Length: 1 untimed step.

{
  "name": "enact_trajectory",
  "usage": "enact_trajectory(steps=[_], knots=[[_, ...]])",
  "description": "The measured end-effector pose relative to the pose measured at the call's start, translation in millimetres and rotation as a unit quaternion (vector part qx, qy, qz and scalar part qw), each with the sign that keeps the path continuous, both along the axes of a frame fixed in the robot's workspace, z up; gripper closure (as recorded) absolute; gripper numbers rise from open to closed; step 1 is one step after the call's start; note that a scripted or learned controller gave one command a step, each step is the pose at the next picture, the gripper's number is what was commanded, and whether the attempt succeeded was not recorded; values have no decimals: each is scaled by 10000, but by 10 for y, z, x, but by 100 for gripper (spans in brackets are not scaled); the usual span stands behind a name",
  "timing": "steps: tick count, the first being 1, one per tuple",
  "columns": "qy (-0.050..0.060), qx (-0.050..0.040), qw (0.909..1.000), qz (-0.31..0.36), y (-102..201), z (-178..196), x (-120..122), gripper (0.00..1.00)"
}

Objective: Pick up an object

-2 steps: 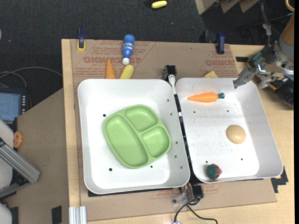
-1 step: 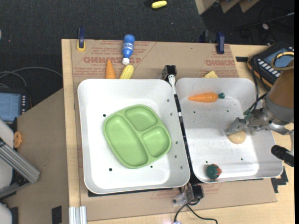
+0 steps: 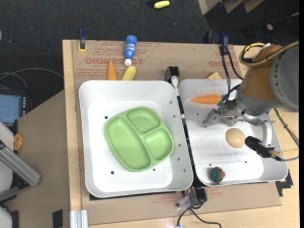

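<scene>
While the grey arm (image 3: 280, 75) is reaching in from the right side of the camera view, its gripper (image 3: 213, 118) is hanging over the right bin (image 3: 266, 172). The orange band (image 3: 259, 77) is sitting just above the wrist. The metal fingers (image 3: 209, 119) are pointing toward nine o'clock, low over the white floor of the bin. They are looking close together, but I cannot tell for sure how wide the jaws are standing, and I see nothing between them.

A toy carrot (image 3: 207, 99) is lying just beside the gripper, at about eleven o'clock from it, near the top wall of the right bin. A tan round ball (image 3: 234, 137) is lying near the gripper at about four o'clock from it. It is not touching the fingers. A small red and green ball (image 3: 217, 174) is sitting at six o'clock from the gripper, close to the bottom wall of the bin.

The left bin (image 3: 95, 103) is holding a green plate (image 3: 138, 137) with three parts, sitting in the middle of it.

On the brown bench (image 3: 152, 61), at twelve o'clock from the left bin, a blue and white bottle (image 3: 129, 50), a yellow corn toy (image 3: 128, 73) and a small orange cone (image 3: 111, 71) are lying close together. A yellow thing (image 3: 161, 4) is lying on the dark floor, well apart from the bins.
</scene>
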<state>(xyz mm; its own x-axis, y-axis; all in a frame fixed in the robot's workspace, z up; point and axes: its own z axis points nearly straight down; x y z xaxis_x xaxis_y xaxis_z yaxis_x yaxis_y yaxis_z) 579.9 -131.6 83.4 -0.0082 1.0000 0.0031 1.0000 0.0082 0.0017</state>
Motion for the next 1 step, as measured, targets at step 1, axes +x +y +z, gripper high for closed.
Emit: enact_trajectory(steps=[1], knots=[[11,-21,10000,-66,-693,15,-215,0]])
